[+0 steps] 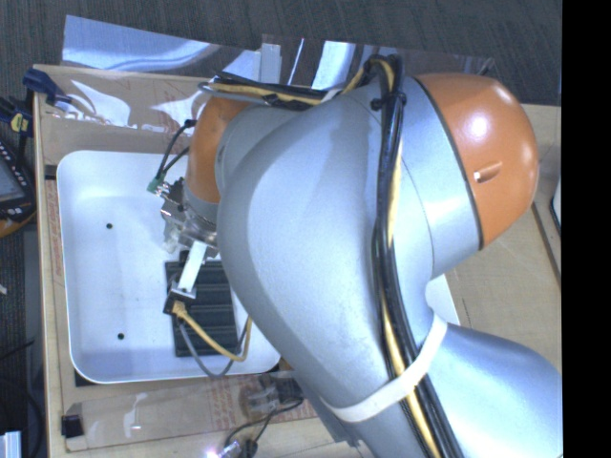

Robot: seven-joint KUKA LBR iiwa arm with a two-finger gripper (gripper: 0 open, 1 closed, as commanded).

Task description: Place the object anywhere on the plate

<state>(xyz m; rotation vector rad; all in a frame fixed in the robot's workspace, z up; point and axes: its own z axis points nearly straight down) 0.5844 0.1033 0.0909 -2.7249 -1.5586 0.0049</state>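
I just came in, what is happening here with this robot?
The grey arm reaches in from the right over the white bin, with its wrist low above the bin floor. A dark ribbed thing lies in that bin just beneath the wrist. The arm's bulk hides whether anything is held.

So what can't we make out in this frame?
- Right bin, camera view: behind the arm; contents can't be told.
- Left bin, camera view: right part covered by the arm.
- End effector, camera view: tip masked by wrist hardware and cables; any grasp can't be judged.
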